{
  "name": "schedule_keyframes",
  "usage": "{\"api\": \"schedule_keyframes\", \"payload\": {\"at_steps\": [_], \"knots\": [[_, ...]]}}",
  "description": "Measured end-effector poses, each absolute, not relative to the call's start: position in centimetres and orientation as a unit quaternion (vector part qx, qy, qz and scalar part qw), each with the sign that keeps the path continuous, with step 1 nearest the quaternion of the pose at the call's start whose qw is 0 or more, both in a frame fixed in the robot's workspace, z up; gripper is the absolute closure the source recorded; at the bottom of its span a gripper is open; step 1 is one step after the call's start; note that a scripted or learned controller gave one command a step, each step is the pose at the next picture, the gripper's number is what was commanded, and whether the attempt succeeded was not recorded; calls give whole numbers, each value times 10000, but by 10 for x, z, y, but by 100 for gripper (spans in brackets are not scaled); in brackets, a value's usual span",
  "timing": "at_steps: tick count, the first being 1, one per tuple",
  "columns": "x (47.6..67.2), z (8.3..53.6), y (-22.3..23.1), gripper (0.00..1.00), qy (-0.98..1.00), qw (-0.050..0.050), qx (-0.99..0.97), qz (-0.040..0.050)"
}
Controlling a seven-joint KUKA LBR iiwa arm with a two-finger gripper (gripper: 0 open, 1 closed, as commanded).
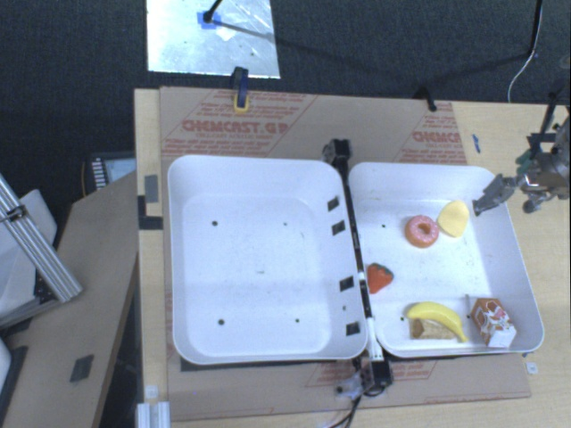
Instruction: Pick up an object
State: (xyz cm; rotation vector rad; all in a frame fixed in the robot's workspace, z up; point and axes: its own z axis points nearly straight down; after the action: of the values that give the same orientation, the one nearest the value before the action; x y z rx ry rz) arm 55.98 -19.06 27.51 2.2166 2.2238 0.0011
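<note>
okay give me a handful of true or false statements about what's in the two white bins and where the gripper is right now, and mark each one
1. The banana lies in the right bin. True.
2. The donut sits in the left bin. False: it is in the right bin, beside the yellow lemon-like piece.
3. The gripper is at the right bin's far right edge, with nothing seen between its fingers. True.
4. The strawberry is at the right bin's right wall. False: it lies near the divider between the bins.
5. The small red and white box rests in the right bin's near right corner. True.
</note>
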Motion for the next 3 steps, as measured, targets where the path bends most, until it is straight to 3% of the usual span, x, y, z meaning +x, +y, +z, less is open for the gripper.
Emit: {"api": "schedule_keyframes", "payload": {"at_steps": [1,2,3], "knots": [[596,128,-106,0,7115,-34,7027,-1],[603,82,-186,0,7058,16,7084,-5],[605,96,-182,100,7076,27,7066,12]]}}
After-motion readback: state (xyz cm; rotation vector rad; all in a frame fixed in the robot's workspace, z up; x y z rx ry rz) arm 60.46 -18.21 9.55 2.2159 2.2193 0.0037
